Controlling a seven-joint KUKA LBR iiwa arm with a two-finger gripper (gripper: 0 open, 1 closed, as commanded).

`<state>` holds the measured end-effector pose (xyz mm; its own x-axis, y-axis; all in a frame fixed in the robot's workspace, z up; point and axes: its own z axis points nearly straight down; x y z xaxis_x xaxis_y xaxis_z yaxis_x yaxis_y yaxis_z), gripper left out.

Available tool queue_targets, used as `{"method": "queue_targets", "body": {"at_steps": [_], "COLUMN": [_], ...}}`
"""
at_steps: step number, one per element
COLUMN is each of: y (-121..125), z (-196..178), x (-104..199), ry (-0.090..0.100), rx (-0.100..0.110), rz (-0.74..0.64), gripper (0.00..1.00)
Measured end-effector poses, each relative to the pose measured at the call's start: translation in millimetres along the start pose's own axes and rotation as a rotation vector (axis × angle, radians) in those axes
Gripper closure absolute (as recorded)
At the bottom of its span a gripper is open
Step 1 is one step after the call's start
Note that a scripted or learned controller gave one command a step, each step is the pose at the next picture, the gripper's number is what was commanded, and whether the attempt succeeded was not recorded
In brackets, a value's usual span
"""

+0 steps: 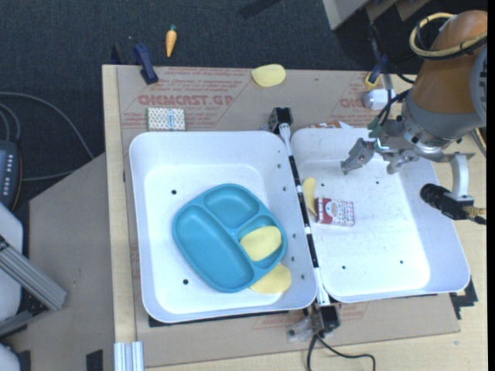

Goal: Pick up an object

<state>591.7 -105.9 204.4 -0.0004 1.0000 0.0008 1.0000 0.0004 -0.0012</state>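
Observation:
A small red and white packet (335, 211) lies flat in the right bin (402, 269), near its left wall. A thin yellow piece (309, 195) sits just left of the packet against the divider. My gripper (377, 159) hovers over the back of the right bin, up and to the right of the packet, open with nothing between its fingers (356, 158). In the left bin (155, 176) a blue divided plate (220, 238) carries a yellow lump (261, 242). A second yellow piece (272, 280) rests by the plate's front edge.
Behind the bins the bench holds a yellow lump (268, 75), a small patterned box (166, 118) and a blue clip (144, 62). A toy carrot (171, 41) lies on the dark floor. A black clamp (280, 119) joins the bins at the back.

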Motion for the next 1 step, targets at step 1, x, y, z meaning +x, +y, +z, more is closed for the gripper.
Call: {"method": "queue_targets", "body": {"at_steps": [1], "y": [-5.7], "z": [73.7], "x": [4.9], "ry": [0.000], "rx": [0.001], "rz": [0.001], "gripper": [0.00]}}
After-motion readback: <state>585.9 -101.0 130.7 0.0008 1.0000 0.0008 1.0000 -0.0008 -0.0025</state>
